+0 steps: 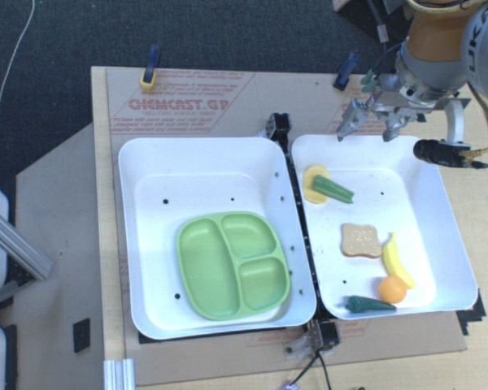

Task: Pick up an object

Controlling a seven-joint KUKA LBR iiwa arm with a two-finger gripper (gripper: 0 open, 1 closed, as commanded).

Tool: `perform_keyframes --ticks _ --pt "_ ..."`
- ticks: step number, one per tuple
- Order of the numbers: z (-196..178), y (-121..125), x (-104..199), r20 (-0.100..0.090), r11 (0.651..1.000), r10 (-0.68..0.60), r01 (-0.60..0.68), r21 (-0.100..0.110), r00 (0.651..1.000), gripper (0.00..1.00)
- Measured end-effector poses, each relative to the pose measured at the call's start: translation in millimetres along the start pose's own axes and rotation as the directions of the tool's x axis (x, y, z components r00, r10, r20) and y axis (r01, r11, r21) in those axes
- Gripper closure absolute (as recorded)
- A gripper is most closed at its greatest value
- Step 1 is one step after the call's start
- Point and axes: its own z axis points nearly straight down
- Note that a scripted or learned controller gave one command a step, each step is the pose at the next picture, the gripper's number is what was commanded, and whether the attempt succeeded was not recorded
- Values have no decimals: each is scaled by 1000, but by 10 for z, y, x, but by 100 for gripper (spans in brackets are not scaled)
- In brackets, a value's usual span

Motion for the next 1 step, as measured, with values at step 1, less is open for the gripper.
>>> perform_keyframes --ticks 1 --pt "-87 24 2 1 1000 -2 2 -14 1000 0"
